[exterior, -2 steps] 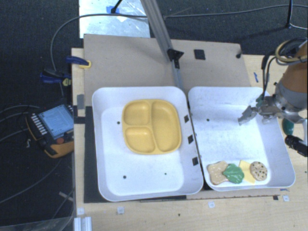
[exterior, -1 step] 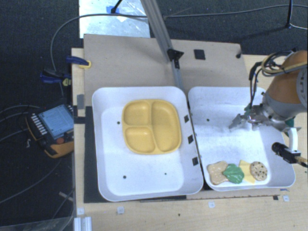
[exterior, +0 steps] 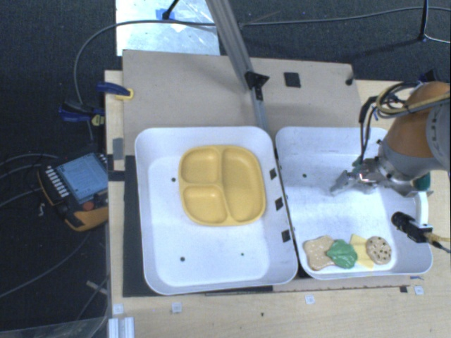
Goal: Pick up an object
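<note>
Green toy leaf lies below the pincer, toward the right bin's near edge, among cookies; pincer's state: cannot tell.

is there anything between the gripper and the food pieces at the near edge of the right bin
Nothing visible. The two-finger gripper sits over bare white floor of the right bin. The tan toast-shaped piece, green leafy piece, yellow wedge and round speckled cookie lie in a row below it.
</note>
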Controlling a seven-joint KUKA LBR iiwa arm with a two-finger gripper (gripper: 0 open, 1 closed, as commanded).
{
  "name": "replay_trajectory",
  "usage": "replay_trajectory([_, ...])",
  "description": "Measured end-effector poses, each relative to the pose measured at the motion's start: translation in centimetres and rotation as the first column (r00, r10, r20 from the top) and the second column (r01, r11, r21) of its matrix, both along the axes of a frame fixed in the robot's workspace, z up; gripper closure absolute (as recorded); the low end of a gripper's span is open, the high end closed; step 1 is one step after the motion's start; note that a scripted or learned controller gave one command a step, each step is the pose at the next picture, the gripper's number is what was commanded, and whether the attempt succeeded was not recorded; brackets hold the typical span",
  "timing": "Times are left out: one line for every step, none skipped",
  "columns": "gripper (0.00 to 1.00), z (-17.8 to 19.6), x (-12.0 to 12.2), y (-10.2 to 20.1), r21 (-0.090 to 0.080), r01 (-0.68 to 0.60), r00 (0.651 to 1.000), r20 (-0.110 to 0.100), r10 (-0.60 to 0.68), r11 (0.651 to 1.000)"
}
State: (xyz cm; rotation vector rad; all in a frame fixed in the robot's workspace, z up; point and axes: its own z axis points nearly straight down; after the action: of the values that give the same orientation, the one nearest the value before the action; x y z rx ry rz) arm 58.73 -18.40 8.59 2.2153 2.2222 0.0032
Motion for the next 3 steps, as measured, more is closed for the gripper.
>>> replay_trajectory([1.00,1.4,0.2,-0.1,-0.004,-0.002,1.000,0.008,0.002,1.000])
replay_trajectory([1.00,5.8,0.3,0.0,0.000,-0.002,1.000,0.002,0.002,1.000])
replay_trajectory([1.00,12.0,0.3,0.7,-0.001,-0.004,1.000,0.004,0.004,1.000])
